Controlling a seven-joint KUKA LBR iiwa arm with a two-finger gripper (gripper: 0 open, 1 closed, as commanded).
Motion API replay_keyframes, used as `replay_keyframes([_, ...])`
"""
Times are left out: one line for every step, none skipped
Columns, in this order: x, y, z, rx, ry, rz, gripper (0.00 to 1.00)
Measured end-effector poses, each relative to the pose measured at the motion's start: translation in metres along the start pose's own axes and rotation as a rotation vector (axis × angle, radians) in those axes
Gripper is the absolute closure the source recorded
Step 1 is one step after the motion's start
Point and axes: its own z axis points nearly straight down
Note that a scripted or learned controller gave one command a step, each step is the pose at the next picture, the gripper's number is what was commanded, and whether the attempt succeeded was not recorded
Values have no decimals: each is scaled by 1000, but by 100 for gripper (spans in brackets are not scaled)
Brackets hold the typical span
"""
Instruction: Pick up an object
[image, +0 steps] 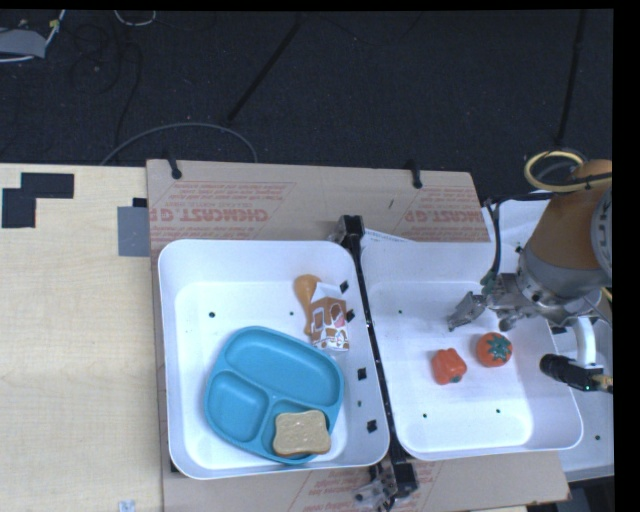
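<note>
In the right bin (470, 425) lie a red pepper-like toy (449, 366) and, just to its right, a round orange-red tomato-like toy (493, 349) with a green top. My gripper (485, 316) hangs over the bin's right half, just behind the two toys. It is open, with one finger (462, 315) splayed left and the other near the tomato toy. Nothing sits between the fingers. The grey arm with its orange band comes in from the right edge.
The left bin (185, 300) holds a blue divided plate (260, 385) with a slice of bread (302, 433) in its front compartment. A small printed packet (329, 325) and a tan item (306, 290) lie behind the plate. A black divider (362, 330) separates the bins.
</note>
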Motion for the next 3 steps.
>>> replay_keyframes([1,0,31,-2,0,0,0])
replay_keyframes([0,0,19,-4,-1,2,100])
replay_keyframes([-7,4,-26,-9,-3,3,100])
